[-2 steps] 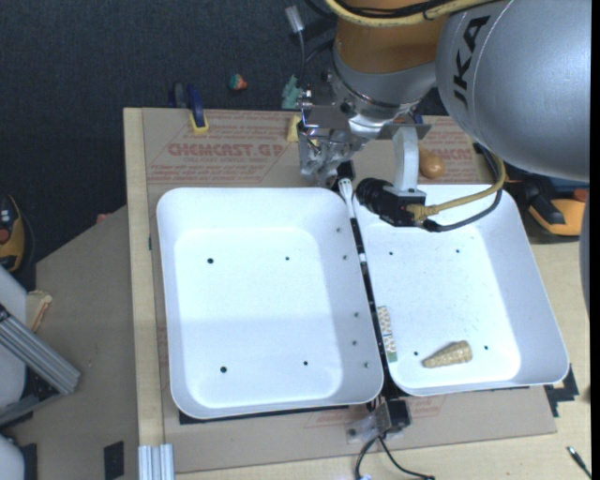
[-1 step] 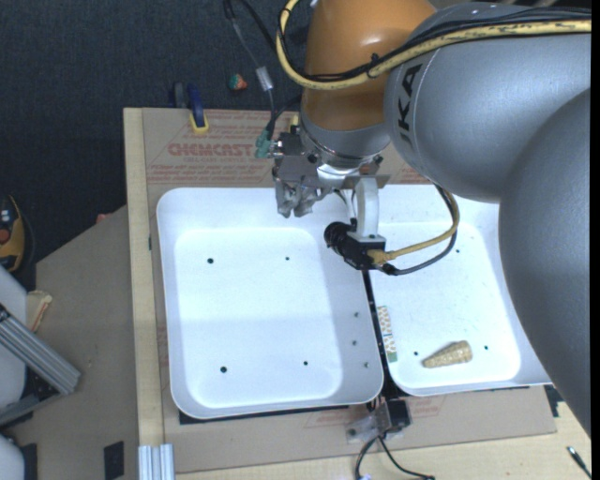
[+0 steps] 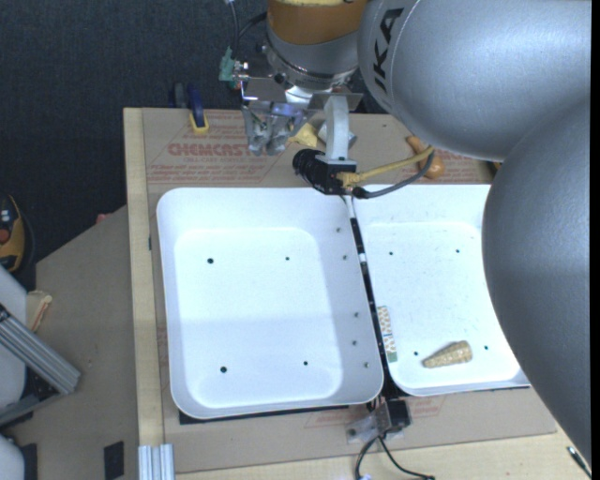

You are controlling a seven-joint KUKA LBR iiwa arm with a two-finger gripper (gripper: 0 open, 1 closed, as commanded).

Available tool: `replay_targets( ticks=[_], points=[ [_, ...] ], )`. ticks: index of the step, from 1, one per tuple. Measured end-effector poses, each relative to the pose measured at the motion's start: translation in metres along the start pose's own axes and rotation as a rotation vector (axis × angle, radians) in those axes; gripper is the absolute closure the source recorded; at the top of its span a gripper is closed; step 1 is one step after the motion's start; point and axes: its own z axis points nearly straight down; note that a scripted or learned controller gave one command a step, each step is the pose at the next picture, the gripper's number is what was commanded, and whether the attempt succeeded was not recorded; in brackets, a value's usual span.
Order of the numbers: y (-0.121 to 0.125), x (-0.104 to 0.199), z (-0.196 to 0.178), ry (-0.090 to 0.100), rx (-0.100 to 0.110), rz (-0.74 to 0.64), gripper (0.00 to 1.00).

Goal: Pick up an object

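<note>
1. Cone-shaped tan object, speckled and lying on its side, is seen in the right bin, near that bin's near edge and towards its right side, with its pointed end turned to the left.
2. Nothing is touching the object; it is set well apart from the gripper.
3. The gripper is seen at the far side of the scene, beyond the far rim of the left bin, hanging over the brown board on which both bins are laid.
4. Whether the gripper is parted or closed cannot be told, since its tip is small and cluttered in the view, and no item can be made out in its hold.
5. The arm, grey with an orange band above the wrist, is stretched in from the right and covers the far right corner of the scene and part of the right bin.
6. A black fitting with a cable is seen just beyond the place where the two bins meet.
7. A small printed strip is laid along the seam between the bins, to the left of the cone-shaped object.
8. Red lettering is printed on the board at the far left.
</note>
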Motion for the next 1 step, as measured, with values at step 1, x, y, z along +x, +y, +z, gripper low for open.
replay_targets(
  ticks=[1],
  points=[
    [-0.0041, 0.0165, 0.0731, -0.006, 0.019, 0.003, 1.0]
  ],
)
